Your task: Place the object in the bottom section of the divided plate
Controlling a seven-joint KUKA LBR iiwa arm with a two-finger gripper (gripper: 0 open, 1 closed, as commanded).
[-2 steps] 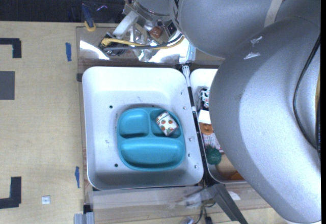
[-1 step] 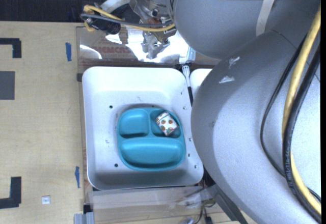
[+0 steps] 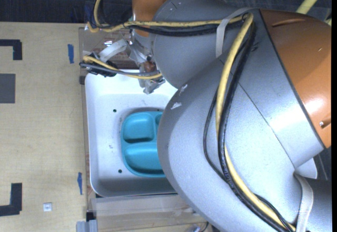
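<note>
Arm point(image 3: 247, 120): grey and orange, entered from 3 o'clock, laid across the bin's right half.
Gripper point(image 3: 138, 67): held over the bin's 12 o'clock edge; its grip state cannot be told.
Divided plate point(image 3: 139, 138): blue, set in the white bin point(image 3: 102, 120) at 6 o'clock of the gripper, its right part hidden by the arm.
Bench point(image 3: 42, 120): pale wood, at 9 o'clock.

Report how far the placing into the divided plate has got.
Done: nothing that can be confirmed. The visible sections of the blue divided plate in the white bin hold no object. In hand: the arm stretches over the bin, hiding much of the plate; the object cannot be made out. Left: setting it in the bottom section.
</note>
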